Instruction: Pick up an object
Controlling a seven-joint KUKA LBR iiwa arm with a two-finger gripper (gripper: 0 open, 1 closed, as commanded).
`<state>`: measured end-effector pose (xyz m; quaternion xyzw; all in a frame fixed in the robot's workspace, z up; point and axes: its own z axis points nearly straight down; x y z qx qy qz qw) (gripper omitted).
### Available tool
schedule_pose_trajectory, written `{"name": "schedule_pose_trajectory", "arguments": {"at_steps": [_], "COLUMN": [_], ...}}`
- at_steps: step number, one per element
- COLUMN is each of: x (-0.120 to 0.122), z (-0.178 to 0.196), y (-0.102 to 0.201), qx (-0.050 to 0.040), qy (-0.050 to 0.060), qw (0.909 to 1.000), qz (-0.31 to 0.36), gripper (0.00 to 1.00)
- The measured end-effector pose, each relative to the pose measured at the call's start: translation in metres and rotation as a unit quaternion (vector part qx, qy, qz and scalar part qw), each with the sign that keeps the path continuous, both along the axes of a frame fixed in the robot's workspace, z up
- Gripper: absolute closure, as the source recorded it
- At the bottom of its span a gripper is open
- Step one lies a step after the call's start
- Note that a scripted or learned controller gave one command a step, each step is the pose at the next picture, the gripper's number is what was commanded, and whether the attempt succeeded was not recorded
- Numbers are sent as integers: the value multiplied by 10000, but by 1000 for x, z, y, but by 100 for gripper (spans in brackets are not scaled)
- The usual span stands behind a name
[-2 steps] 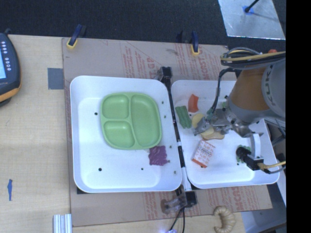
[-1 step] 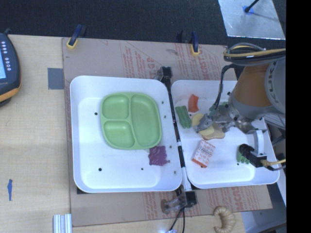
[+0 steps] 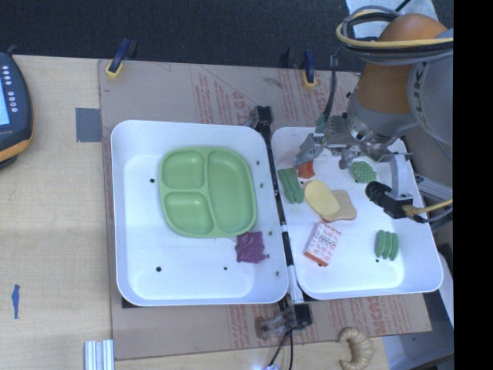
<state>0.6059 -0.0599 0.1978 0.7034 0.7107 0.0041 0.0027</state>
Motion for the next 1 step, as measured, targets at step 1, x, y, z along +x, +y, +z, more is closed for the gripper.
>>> {"name": "schedule_pose_trajectory", "arguments": {"at_steps": [1], "x": [-5], "z": [-6], "y": [38], "qx": [-4], "qy": [79], "qw": [10000], "qz": [-6], "gripper": [100]}}
